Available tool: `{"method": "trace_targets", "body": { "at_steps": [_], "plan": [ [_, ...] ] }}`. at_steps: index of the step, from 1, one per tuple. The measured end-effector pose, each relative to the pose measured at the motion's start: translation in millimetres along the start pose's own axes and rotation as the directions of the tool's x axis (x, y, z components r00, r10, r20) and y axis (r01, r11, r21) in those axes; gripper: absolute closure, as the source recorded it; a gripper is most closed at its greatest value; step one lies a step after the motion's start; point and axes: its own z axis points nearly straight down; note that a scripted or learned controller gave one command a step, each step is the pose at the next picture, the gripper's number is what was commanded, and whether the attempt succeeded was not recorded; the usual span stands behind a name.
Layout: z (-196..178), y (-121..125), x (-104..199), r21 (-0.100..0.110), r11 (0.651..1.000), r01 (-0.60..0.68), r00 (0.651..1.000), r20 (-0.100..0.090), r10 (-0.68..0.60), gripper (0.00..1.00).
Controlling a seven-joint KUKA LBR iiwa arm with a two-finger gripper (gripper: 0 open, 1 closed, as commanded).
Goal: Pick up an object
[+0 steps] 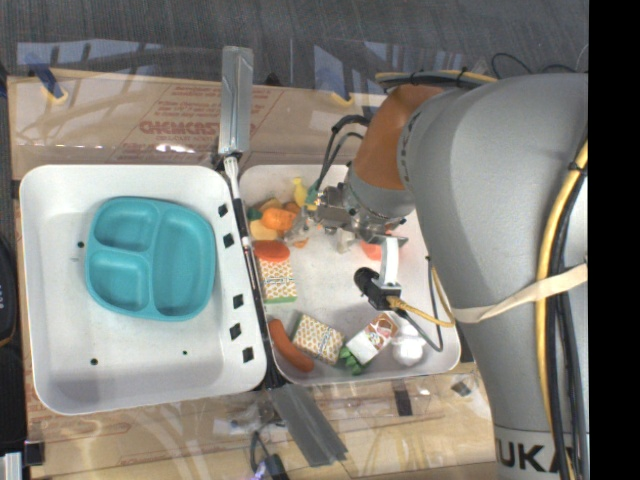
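Your gripper (335,218) sits low in the right bin (440,353), centre frame, beside the orange and yellow toy food (275,218); whether it grips anything, you cannot tell. The teal divided plate (150,258) lies alone in the left bin (50,368).

A: What does the arm (500,198) look like?

B: Big, smooth, rounded shells in pale grey; a burnt-orange band (385,143) rings it above the wrist; white capital letters, "UKA" readable, sit low on the grey body (522,455).

A: Any cabling?

B: Yes; a yellow cable (552,228) runs down the grey shell; a cream strap (520,296) crosses it; thin black wires (335,143) loop beside the orange band.

A: And the tool end?

B: Dull metal-grey hardware (345,213) below the band; a small black fitting (368,286) with a yellow lead hangs lower down.
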Motion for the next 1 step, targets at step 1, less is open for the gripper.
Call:
{"method": "trace_targets", "body": {
  "at_steps": [1],
  "plan": [
    [-3.3, 38.3, 25.2, -0.005, 0.999, 0.047, 0.999, 0.002, -0.047, 0.00]
  ]
}}
